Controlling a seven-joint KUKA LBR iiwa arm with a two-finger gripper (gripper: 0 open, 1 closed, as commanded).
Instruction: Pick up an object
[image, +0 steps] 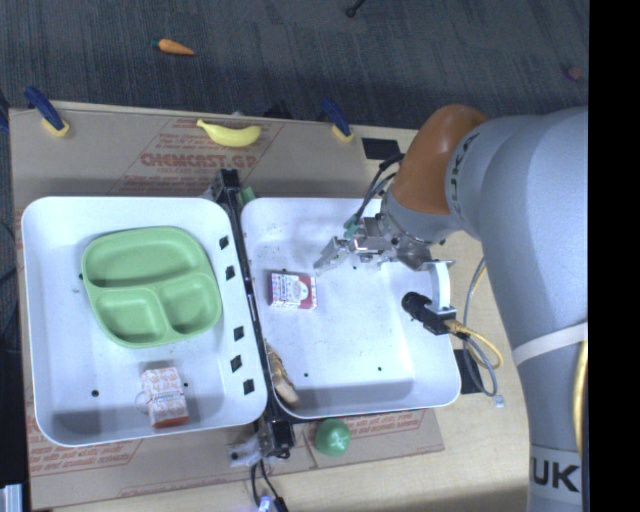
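1. The left shallow white plastic bin (40, 300) holds a pale green three-compartment plastic tray (150, 285), lying flat. Nearer the front wall sits a small orange-and-white wrapped packet (163, 395). Both are well apart from the arm, so they look like poor targets just now.
2. Outside the bins, a yellow toy banana (230, 131) lies on the cardboard behind them. A green ball (332, 437) rests in front.
3. In the right white bin (440, 385), a small red-and-white printed box (291, 290) lies flat near the divider. Judging by closeness, it is the likeliest pick.
4. The gripper (335, 252) hangs just right of that box and carries nothing. Its fingers are too indistinct to say whether they are spread or closed.
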